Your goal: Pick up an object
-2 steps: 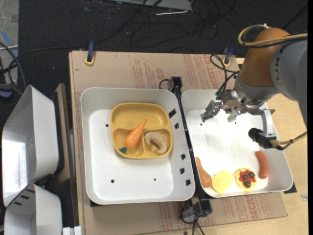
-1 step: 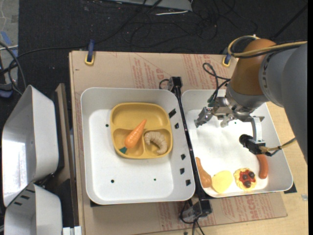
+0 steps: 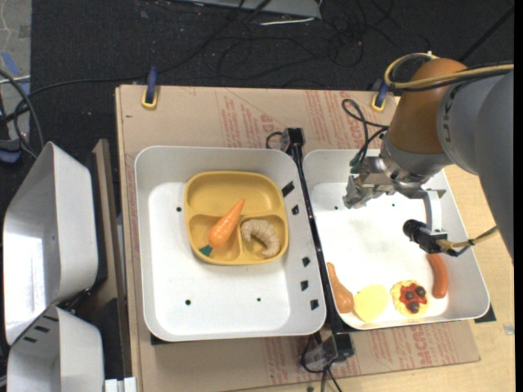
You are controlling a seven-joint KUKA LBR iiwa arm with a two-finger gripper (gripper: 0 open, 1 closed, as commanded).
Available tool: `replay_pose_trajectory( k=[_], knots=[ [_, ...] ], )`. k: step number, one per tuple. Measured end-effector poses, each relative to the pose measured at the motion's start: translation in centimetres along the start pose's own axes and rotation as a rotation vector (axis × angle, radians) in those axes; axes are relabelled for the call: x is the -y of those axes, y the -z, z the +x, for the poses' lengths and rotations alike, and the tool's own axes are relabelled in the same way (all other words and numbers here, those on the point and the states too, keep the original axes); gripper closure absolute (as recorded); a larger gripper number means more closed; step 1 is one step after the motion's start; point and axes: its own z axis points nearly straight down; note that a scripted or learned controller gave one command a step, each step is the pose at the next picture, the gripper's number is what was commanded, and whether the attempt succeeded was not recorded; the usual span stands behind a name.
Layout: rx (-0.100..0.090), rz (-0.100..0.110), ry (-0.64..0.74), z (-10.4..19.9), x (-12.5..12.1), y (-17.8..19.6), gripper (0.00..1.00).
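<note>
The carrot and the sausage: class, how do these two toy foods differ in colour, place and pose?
The carrot is orange and tapers to a point; the sausage is red with rounded ends. The carrot lies in the yellow plate in the left bin; the sausage lies on the right bin floor. The carrot slants; the sausage runs nearly straight up the view. Both are long, lying untouched.

light: bright, even, overhead | shadows: soft, faint | focus: slightly soft | surroundings: dark floor (image 3: 73, 31)

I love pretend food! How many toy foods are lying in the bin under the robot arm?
4, along the near edge: a drumstick at the left, a yellow round, a small pizza, and a sausage at the right. The arm may hide more.
</note>
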Motion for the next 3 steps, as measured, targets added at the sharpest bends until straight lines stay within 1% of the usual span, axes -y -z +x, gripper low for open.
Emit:
replay_pose_trajectory(
  k=[1,2,3],
  knots=[
    [0.000,-0.004,0.001,0.1,0.6,6.1,1.00],
    [0.001,-0.005,0.003,0.1,0.4,11.2,1.00],
    [-0.002,0.000,0.008,4.7,0.7,11.8,1.00]
  ],
)
